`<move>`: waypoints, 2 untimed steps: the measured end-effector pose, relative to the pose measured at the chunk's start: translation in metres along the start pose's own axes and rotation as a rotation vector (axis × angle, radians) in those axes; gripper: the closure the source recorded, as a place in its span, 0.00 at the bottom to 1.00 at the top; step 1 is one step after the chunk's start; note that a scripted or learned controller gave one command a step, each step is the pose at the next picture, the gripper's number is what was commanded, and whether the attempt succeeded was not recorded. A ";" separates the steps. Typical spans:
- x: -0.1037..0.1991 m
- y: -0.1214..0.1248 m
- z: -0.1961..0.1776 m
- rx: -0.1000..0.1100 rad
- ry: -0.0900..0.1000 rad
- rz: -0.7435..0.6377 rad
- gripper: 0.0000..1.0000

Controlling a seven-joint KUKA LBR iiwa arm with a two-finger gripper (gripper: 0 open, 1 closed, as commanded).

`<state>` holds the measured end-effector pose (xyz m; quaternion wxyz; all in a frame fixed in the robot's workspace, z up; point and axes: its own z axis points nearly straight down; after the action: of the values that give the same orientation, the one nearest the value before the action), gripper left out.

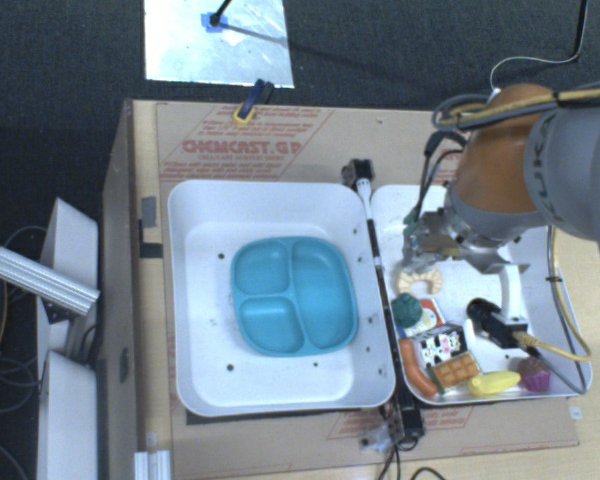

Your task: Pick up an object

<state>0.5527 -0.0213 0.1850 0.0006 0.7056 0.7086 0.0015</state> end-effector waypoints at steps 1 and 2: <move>-0.001 0.000 0.000 0.001 -0.001 0.001 0.00; -0.006 0.054 0.001 0.001 -0.002 -0.001 0.00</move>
<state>0.6064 -0.0267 0.1845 0.0010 0.7054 0.7088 0.0006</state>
